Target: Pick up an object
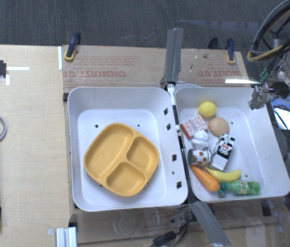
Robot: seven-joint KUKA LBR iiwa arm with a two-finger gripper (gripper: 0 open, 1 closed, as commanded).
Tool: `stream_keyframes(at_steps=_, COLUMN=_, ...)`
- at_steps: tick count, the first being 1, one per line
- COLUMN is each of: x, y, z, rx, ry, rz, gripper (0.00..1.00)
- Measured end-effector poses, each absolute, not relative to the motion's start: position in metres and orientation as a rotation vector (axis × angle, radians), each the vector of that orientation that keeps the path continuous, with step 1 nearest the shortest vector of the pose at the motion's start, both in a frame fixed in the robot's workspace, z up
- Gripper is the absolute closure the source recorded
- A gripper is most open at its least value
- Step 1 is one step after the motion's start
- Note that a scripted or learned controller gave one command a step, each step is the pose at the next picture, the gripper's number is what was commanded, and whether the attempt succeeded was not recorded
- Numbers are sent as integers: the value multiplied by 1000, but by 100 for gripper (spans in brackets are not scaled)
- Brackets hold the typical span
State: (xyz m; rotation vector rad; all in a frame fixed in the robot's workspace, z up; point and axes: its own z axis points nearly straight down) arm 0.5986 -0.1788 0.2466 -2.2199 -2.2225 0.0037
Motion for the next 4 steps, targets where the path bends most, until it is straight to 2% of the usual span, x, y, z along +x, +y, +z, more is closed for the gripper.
stream_keyframes(at_steps=1, x=561, y=-119, z=160, rx=-1859, ry=-2532, rz=2, gripper=0)
stream_keyframes(at_steps=2, x=515, y=-89, z=191, rx=-2071, ry=-2360, rz=4, gripper=0)
stream_keyframes(at_steps=3, x=477, y=-35, z=190, rx=-2308, ry=-2127, rz=7, gripper=0)
stream_keyframes(at_steps=4, x=564, y=-69, z=247, rx=-2277, ry=-2166, rz=4, gripper=0)
